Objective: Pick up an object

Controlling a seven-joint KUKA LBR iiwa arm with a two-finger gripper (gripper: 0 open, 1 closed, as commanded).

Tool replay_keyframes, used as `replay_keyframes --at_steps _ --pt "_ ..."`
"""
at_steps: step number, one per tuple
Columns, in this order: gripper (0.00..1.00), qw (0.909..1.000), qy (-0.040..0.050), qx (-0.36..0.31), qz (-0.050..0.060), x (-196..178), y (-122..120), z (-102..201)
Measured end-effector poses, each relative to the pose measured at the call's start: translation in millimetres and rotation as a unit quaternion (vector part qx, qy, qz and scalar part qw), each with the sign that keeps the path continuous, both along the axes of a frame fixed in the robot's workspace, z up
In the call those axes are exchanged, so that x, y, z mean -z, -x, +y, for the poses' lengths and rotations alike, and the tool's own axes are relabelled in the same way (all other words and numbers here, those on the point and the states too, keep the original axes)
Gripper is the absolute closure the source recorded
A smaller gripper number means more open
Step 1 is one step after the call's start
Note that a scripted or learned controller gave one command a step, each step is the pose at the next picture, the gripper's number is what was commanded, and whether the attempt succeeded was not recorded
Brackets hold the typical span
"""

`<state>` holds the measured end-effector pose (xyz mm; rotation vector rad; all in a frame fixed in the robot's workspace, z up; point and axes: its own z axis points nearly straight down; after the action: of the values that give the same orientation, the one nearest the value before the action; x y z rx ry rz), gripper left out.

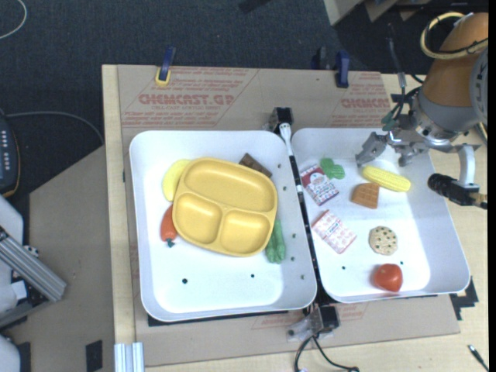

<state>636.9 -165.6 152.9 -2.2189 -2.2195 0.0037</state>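
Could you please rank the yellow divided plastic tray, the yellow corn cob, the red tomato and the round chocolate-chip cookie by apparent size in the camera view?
1. Yellow divided plastic tray
2. Yellow corn cob
3. Red tomato and round chocolate-chip cookie: too alike to rank.

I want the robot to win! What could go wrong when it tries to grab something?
The gripper hangs open above the corn, not holding anything. The corn looks smooth and rounded, so it might slip out. The orange wedge lies close beside the corn and could get bumped. The bin wall is near too, so the fingers might knock it.
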Motion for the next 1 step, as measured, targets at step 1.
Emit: replay_keyframes --at_steps 1 --pt "0.0 1.0 0.0027 0.0 -0.006 54.9 4.8 -2.6"
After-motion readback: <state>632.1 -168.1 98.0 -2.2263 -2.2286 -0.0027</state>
